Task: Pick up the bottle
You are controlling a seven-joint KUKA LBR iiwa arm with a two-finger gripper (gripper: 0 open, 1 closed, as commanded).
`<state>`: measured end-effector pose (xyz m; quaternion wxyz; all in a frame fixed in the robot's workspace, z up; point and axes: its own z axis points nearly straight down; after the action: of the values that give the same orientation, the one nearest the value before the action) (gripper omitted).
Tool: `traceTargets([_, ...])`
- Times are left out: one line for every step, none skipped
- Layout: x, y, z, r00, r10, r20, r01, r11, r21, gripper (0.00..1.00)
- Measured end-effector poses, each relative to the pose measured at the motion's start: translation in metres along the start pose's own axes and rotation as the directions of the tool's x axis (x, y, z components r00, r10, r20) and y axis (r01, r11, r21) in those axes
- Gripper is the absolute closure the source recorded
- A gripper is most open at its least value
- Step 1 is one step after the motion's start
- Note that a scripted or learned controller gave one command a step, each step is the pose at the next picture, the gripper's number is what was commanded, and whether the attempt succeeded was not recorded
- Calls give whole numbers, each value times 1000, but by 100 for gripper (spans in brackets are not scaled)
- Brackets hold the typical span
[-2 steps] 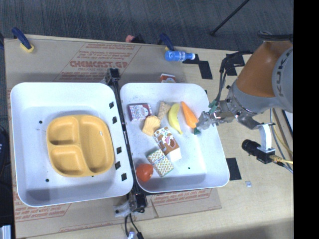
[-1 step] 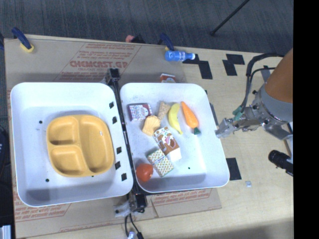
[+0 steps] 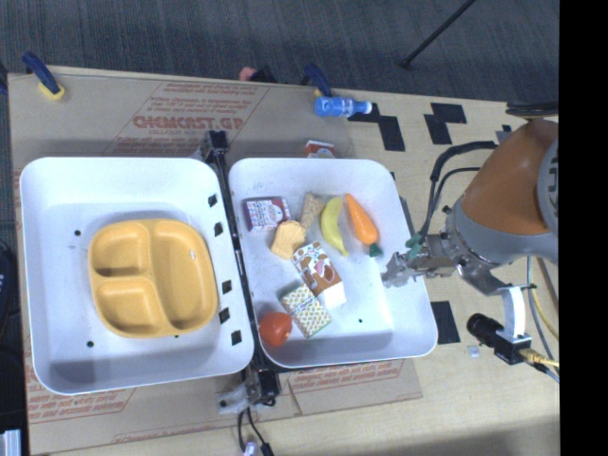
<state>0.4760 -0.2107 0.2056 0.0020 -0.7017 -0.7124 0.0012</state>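
Though the task names a bottle [image 3: 340, 107], the only one in view lies outside both bins, on the worktop [image 3: 446, 145] just beyond the far rim of the right bin [image 3: 404, 326], near its middle. It is small and blue, lying on its side, long axis running left-right along that rim, the narrower end pointing right.

Tool [image 3: 399, 270] sits at the right bin's right wall, about level with the bin's middle, arm [image 3: 508, 198] coming in from the right. Bottle therefore lies up and somewhat left of the tool in the camera view, well apart, with the bin's far right corner between them. Finger state: cannot tell; tip too small and blurred. Nothing seen between the fingers.

Judgement: the coming move needs travel away over the rim corner, then a grip across the bottle's short axis.

Count:
- bottle: 1
- bins: 2; left bin [image 3: 38, 188] holds 1 yellow tray [image 3: 152, 275]
- right bin contents: 1 carrot [image 3: 360, 219], 1 banana [image 3: 332, 225], 1 tomato [image 3: 275, 329], 3 small cartons or boxes, 1 pale yellow piece, 1 tan piece, not identified
- blue clamps at the worktop's far edge: 2
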Motion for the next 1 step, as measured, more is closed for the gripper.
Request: traceTargets([0,0,-97,986,166,0,-166,986,-3,100])
